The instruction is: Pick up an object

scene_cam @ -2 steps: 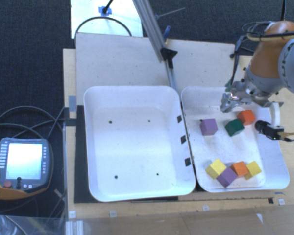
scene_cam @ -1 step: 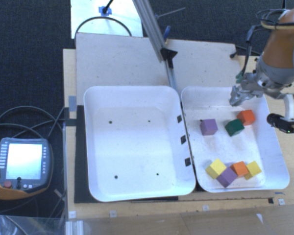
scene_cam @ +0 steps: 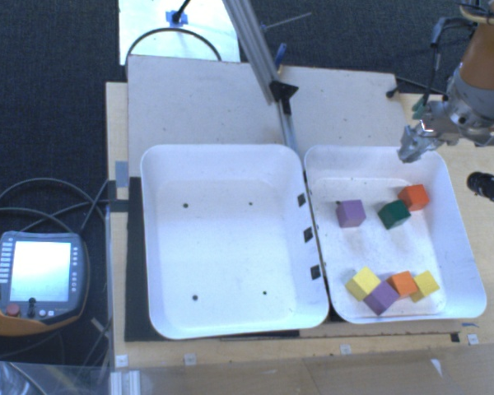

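Blocks, seven in all, sit in the right bin (scene_cam: 457, 220); we list them from the near edge back. Nearest us, along the front of that bin, we find a cluster of four: a yellow block (scene_cam: 363, 283), a purple block (scene_cam: 381, 297) touching it on its right and slightly forward, an orange block (scene_cam: 403, 283) just beside the purple one, and a second, smaller yellow block (scene_cam: 426, 285) at the right end of the row. All four lie close together, touching or nearly so.

Further back, past a bare stretch of the bin floor, we note three more: a second purple block (scene_cam: 351, 213) standing alone toward the bin's left side, a dark green block (scene_cam: 393, 214) to its right, and a second orange block (scene_cam: 413, 196) just behind the green one and touching it at a corner.

Beside it we enter the left bin (scene_cam: 222, 159), a white tray of like shape, its floor showing a few small dark specks.

At the far right corner of the right bin, over its rim, we record the gripper (scene_cam: 413, 148), well apart from every block. We cannot tell how its jaws stand; nothing shows between them.

Left of the bench, on the dark floor, we log a handheld pendant (scene_cam: 37, 282) with a lit screen.
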